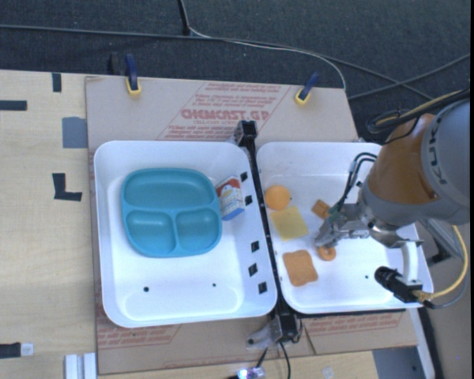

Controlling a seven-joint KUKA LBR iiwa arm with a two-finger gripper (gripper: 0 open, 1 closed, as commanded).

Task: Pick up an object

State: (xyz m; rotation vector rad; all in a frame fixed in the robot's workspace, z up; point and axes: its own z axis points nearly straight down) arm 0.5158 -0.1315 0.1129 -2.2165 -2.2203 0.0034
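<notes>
Over the right bin (355,294), the gripper (329,239) hangs low, its fingers close together above a small orange piece (326,253); whether they pinch it cannot be told. Near it lie another small orange piece (321,208), a pale yellow slab (289,223), an orange ball (277,197) and a toast-coloured block (300,268). Across the divider, the left bin (174,294) holds a teal divided plate (172,212) and a small can (231,198) beside it.
</notes>
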